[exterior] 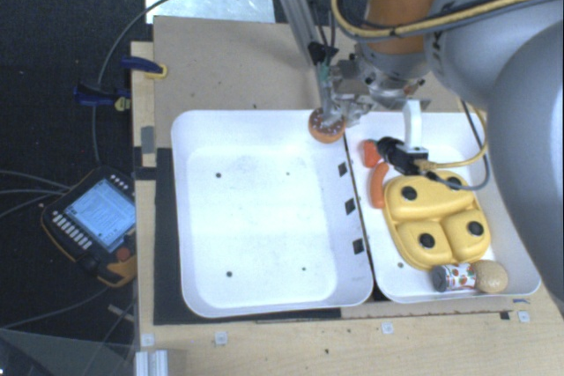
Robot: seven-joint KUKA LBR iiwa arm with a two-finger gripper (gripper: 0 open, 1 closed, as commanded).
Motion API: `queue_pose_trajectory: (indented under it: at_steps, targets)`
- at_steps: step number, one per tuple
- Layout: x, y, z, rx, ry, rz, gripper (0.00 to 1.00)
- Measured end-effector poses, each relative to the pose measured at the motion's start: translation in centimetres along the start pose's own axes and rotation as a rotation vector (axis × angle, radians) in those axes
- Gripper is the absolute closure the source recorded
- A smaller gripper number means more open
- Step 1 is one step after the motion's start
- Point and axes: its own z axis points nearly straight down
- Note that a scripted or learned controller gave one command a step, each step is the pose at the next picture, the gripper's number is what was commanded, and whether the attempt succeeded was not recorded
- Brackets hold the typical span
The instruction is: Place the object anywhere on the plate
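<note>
the hand (331,114) hangs over the bins' shared wall, seemingly gripping a small brown disc (325,129), presumably carrying it plateward.

You have two bins side by side — the left bin (256,216) and the right bin (507,277). In the right one, a moulded tray (436,220) lies mid-bin, a small can (454,277) and ball (492,276) just before it — carrot-like pieces (377,180) at its left.
</note>
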Motion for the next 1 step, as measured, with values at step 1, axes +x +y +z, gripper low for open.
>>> queue_pose_trajectory:
  at_steps: [1]
  targets:
    - [4.5,-0.26,0.51,0.0,0.0,0.001,1.0]
